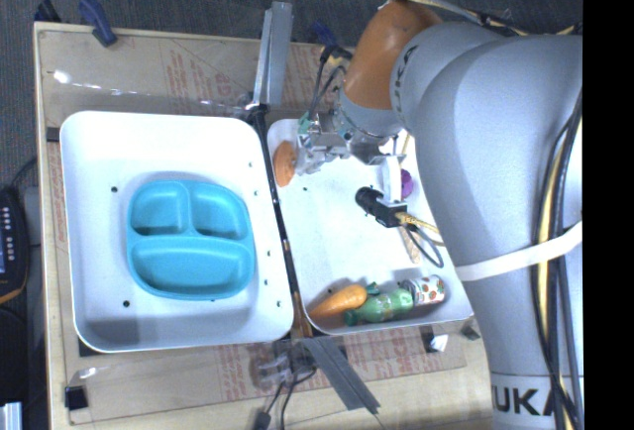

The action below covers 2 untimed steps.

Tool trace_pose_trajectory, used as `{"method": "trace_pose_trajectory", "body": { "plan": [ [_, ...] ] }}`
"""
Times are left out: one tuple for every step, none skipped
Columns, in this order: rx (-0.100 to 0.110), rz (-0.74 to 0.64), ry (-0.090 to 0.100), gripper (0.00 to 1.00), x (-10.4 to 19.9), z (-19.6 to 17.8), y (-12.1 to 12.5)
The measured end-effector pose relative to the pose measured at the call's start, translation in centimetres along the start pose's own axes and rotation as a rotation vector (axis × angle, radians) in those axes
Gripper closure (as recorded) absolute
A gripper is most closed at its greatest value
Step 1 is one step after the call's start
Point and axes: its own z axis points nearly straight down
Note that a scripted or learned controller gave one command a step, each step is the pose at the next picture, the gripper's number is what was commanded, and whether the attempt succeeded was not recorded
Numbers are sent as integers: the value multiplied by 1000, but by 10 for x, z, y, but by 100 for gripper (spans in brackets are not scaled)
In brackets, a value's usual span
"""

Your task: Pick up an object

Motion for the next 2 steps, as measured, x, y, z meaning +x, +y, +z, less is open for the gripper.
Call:
{"method": "trace_pose_trajectory", "body": {
  "plan": [
    [1, 6, -13, 0, -10, -2, -1],
    [1, 10, 0, 0, -8, 11, -84]
  ]
}}
